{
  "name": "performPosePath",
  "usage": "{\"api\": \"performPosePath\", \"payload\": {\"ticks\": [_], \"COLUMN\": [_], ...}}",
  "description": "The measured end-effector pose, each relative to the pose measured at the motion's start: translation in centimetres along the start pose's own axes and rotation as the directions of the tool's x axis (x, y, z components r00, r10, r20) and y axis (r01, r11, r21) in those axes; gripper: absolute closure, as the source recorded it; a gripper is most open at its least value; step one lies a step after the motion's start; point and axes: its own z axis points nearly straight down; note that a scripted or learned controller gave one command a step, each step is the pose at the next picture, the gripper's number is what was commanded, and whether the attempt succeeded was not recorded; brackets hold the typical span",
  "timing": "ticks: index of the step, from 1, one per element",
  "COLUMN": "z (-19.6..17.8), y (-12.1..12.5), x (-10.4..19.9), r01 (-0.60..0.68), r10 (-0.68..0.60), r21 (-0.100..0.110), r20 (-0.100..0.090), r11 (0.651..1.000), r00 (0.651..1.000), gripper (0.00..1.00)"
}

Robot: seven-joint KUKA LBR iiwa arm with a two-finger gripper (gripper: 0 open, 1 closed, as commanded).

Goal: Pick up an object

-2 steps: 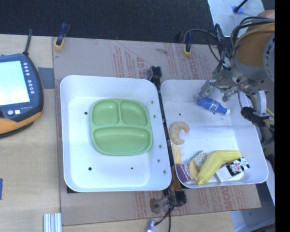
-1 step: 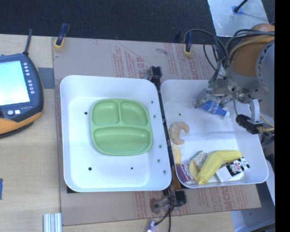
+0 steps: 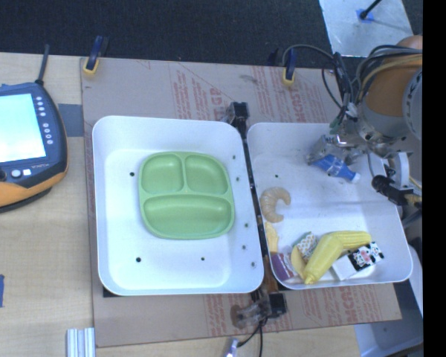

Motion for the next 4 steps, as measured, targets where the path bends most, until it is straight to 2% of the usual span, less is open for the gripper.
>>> {"api": "performPosePath", "payload": {"ticks": [1,3,4], "z": [0.0,-1.3,0.0], "y": [0.0,0.0,0.0], "x": [-1.3,-1.3,-1.2], "r01": [0.000,0.001,0.003], "r10": [0.000,-0.001,-0.003], "r21": [-0.001,-0.003,0.003], "r20": [0.000,0.000,-0.001], "r11": [1.000,1.000,1.000], "r00": [1.000,1.000,1.000], "gripper": [0.00,0.00,0.00]}}
